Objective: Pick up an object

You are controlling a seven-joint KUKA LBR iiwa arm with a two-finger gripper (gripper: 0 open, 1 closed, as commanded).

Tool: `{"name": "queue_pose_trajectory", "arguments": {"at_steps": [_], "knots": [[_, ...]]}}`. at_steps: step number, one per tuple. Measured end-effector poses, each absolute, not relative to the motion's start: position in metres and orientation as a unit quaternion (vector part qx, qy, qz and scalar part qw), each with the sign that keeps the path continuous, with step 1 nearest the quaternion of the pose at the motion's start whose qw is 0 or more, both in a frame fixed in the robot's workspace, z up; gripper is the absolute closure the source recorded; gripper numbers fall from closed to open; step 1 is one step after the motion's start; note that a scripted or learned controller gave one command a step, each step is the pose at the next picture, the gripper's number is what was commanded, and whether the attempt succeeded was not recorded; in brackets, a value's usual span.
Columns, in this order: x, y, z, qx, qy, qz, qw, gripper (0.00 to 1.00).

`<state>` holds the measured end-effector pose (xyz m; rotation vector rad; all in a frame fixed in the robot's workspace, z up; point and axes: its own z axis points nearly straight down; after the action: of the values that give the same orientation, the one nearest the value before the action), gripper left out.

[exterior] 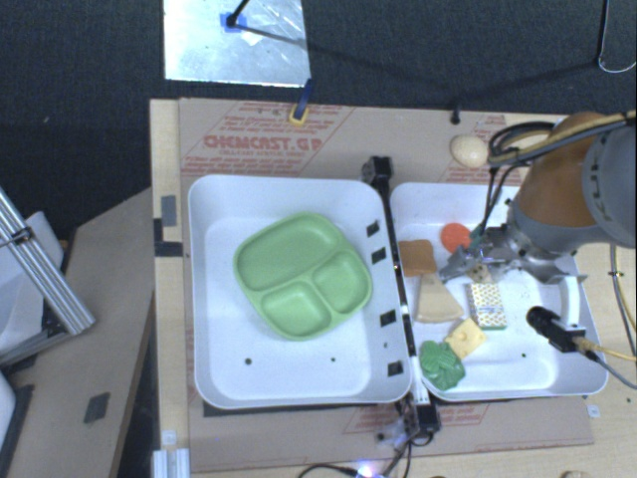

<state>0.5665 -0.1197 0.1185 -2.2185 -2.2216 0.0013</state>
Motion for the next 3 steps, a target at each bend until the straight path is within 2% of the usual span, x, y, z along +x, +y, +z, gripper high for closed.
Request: {"name": "queue_pose_trajectory", "arguments": {"at_steps": [1, 2, 3], "knots": [[0.572, -0.121, 0.09, -0.707, -0.707, -0.0044, -0.008, 0.0], [0.572, -0.122, 0.101, -0.707, -0.707, -0.004, -0.01, 1.0], [0.582, -0.128, 0.16, -0.706, -0.708, -0.002, -0.003, 1.0]]}}
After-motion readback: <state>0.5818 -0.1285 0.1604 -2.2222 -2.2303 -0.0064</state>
